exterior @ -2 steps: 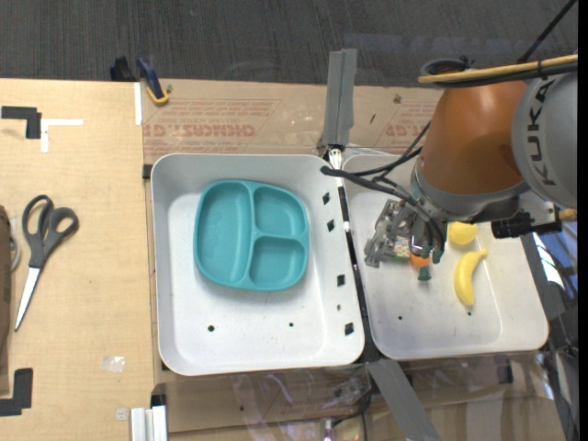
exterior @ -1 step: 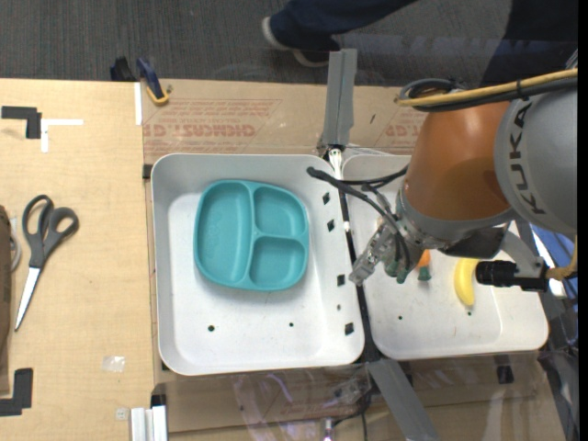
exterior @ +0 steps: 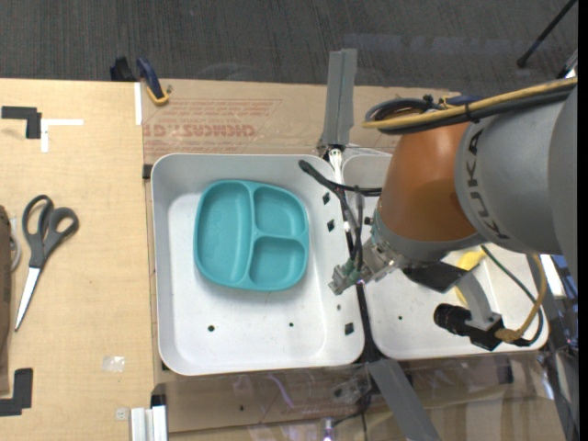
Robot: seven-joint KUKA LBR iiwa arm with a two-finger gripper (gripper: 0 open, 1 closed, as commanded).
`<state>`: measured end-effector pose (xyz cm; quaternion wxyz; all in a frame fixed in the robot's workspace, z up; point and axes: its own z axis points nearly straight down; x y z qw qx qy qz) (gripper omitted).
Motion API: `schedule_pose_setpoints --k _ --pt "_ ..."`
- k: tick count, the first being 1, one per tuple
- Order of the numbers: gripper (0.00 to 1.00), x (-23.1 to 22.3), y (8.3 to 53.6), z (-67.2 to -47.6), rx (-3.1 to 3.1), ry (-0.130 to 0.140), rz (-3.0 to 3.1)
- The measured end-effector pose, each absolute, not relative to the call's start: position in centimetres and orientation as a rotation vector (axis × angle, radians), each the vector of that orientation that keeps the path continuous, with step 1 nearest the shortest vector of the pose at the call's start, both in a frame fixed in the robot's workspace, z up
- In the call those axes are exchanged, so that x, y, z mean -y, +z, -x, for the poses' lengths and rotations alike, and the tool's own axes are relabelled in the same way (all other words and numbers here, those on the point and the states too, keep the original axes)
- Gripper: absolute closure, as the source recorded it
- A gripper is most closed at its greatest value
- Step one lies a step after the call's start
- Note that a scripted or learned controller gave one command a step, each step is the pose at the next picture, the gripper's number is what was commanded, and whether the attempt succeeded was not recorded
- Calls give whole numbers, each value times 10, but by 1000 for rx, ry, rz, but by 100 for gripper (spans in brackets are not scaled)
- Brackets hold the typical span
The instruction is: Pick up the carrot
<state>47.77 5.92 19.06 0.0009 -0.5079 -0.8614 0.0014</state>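
Note:
My gripper [exterior: 353,275] hangs low over the wall between the two bins, at the left edge of the right bin [exterior: 404,333]. The grey arm with its orange band [exterior: 424,186] reaches in from the right and covers most of that bin. A small yellow piece [exterior: 470,260] peeks out beside the arm in the right bin; I cannot tell what it is. Whatever lies under the arm is hidden.
A teal divided plate [exterior: 252,235] lies in the left bin [exterior: 175,274], up and left of centre. Scissors [exterior: 40,237] lie on the wooden bench at far left. A grey bar [exterior: 338,95] stands behind the bins.

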Motion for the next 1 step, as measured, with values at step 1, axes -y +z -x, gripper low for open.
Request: schedule_pose_setpoints --k 1 --pt "100 -107 200 -477 2278 7 2163"
